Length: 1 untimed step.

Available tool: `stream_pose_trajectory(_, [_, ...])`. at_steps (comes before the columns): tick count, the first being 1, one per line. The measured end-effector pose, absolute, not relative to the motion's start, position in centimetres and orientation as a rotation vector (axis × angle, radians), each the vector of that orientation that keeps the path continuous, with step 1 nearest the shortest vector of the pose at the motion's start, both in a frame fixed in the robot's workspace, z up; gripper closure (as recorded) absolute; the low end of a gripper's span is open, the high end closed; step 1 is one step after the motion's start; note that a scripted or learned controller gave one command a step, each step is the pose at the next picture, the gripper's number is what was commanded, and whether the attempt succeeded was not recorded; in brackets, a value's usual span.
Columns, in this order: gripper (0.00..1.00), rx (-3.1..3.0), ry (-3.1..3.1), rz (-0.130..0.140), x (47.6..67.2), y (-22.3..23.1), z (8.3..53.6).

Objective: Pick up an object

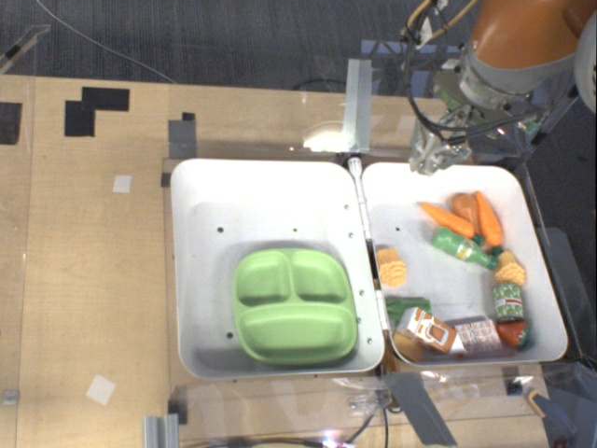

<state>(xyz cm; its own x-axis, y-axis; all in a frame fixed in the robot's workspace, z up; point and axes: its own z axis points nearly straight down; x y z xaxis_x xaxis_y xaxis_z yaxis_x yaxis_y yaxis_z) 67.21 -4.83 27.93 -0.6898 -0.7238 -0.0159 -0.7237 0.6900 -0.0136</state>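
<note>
My gripper point(437, 155) hangs above the back rim of the right bin point(550, 278), open, with nothing between its fingers. Below and in front of it, in that bin, lie two orange carrots point(446, 218) point(488, 218) and a green bottle point(464, 247). Further forward are a yellow corn piece point(392, 271), a green-and-red can point(508, 301), an orange carton point(429, 330) and a small printed box point(476, 336). The gripper touches none of them.
A green divided plate point(294, 306) lies in the left bin point(196, 250). A metal divider point(366, 241) runs between the two bins. The arm's orange band point(522, 17) and cables sit above the right bin's back corner.
</note>
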Motion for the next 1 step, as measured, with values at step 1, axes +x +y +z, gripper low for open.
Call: stream_pose_trajectory(1, [1.00,-1.058,2.943,-0.002,67.06,-0.68,31.67])
